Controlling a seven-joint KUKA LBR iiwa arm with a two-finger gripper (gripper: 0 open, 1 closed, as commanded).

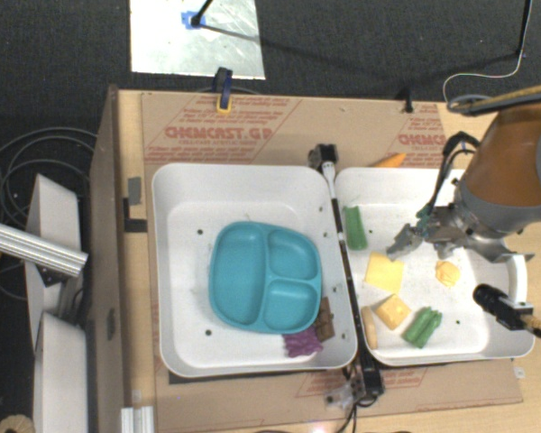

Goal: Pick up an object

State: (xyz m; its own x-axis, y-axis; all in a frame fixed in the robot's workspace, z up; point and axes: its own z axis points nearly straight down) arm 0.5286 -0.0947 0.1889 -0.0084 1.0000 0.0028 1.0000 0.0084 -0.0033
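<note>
- Camera view showed the gripper [404,242] low in the right bin [500,345], its dark fingers splayed apart, with nothing between them.
- No pick had been made, by my reading: every object lay on a bin floor, so the whole grasp and lift were left.
- Nearest to the fingers was a pale yellow square [385,272], lying flat just below and left of the tips; whether a tip touched it could not be told.
- A green stick [353,226] lay along the right bin's left wall, near the gripper.
- A small yellow lump [447,272] sat just below the wrist, partly shaded by the arm [509,165].
- A yellow wedge [393,311] and a green block [423,326] lay close together toward the front of the right bin.
- The left bin [176,332] bore a teal divided plate [264,276], with a purple piece [299,342] and a brown piece [325,323] at its front right edge, against the wall.
- An orange piece [389,161] lay outside on the board behind the right bin.
- The square's flatness looked the main hindrance; the shared wall between the bins crowded the stick.
</note>
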